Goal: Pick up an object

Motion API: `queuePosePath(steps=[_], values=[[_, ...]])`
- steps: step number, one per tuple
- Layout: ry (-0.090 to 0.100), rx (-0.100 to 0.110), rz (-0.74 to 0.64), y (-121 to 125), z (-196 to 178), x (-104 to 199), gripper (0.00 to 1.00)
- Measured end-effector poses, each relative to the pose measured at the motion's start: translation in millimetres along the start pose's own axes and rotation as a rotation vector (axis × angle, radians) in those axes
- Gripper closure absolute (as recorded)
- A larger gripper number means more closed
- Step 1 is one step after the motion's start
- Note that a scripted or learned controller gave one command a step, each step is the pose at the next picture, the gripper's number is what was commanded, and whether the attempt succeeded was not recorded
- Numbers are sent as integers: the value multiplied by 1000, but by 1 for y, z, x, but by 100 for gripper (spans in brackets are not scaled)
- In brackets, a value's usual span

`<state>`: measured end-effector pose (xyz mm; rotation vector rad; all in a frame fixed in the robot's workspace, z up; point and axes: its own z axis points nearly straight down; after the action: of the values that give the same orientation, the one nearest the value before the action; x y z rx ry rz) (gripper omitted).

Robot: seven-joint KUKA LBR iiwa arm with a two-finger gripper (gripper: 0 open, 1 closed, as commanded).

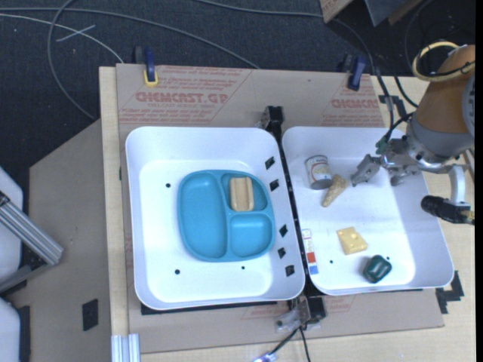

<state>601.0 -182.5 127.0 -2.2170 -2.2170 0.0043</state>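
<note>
The right bin (423,236) holds several loose objects. A small silver can (318,170) lies at its upper left, with a tan wedge (333,191) just below it. Further down lie a yellow cheese-like block (351,240) and a dark green round object (376,268). My gripper (379,167) hangs low over the upper middle of this bin, just right of the tan wedge and the can. Nothing shows in its grasp. The grey arm with its orange band (445,89) comes in from the right.
In the left bin (143,202) lies a blue divided plate (204,217), with a tan bread-like piece (241,194) in its upper right compartment. A small red and blue label (309,253) lies at the right bin's left wall. Cables run behind the bench.
</note>
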Motion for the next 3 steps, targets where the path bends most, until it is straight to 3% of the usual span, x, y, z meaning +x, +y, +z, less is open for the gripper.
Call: queuePosePath(steps=[1,2,3], values=[[0,0,0,0,45,1,0],[-1,-7,0,1,30,0,100],[-4,-12,0,1,-14,1,100]])
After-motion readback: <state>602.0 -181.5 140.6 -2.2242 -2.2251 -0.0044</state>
